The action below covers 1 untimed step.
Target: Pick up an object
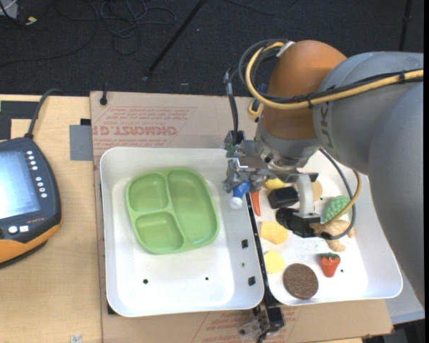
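The gripper [237,179] is hanging over the right bin's [375,277] left rim, near a blue-and-white object [237,195]; its opening is impossible to judge here.

arm [357,113]: reaches in from right, bent downward | orange band [300,70]: above wrist | jaws: hidden

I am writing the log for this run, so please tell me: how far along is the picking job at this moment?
Done: the arm has reached into the bins; its gripper is low at the divider between them. In hand: nothing I can confirm. A small blue and white object sits right under it, but a grasp is unclear. Left: secure and lift an object. The brown disc, toy strawberry and yellow pieces lie in the right bin; the green divided tray is in the left.
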Tool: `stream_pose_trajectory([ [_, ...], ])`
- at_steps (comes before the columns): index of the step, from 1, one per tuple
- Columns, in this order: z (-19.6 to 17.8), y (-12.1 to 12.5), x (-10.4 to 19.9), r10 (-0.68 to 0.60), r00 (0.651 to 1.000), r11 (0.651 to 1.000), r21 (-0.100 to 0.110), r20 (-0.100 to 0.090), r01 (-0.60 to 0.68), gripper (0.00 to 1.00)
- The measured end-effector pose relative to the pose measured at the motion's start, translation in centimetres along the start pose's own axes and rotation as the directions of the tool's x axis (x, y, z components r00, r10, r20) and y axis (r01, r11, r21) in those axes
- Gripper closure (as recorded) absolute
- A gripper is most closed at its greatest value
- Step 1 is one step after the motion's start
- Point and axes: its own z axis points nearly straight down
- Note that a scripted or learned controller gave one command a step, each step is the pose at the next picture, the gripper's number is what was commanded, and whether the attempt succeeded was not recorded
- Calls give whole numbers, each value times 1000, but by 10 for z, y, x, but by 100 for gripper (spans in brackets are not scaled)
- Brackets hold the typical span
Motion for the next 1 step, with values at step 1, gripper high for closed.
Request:
stream_pose_trajectory([
  [1, 15, 22, 49, 1, 1000, 1000, 2, 1, -1, 100],
])
